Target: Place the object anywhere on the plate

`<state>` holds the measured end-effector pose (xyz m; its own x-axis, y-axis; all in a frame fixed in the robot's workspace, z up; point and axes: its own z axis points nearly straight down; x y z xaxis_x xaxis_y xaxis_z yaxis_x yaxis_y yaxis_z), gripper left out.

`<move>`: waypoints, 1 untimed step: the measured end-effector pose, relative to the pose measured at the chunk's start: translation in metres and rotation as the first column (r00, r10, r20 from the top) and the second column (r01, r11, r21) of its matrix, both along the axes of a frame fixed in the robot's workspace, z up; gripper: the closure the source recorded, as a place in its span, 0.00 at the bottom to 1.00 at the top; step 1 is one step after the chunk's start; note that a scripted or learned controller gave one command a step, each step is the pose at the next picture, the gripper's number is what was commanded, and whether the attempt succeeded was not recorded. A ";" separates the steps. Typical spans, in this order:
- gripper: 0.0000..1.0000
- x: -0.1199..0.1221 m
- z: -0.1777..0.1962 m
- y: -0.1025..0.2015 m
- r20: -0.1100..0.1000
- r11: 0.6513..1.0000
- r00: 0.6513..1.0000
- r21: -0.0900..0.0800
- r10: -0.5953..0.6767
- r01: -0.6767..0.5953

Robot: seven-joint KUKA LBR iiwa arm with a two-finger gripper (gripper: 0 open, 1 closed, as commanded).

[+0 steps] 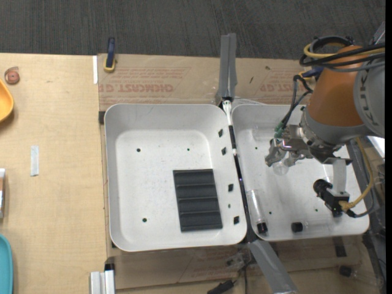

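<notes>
The gripper (277, 158) is hovering (whether it is gripping anything, I cannot tell) well apart from the dark plate (197, 199), so a loosely caught object is risking a drop short of it.

A dark ribbed rectangular plate (197, 199) lies flat in the left bin's lower right part.
</notes>
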<state>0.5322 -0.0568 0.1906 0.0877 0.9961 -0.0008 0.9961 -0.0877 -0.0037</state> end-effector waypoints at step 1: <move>1.00 0.042 -0.001 0.085 -0.001 0.998 0.998 -0.001 0.070 -0.070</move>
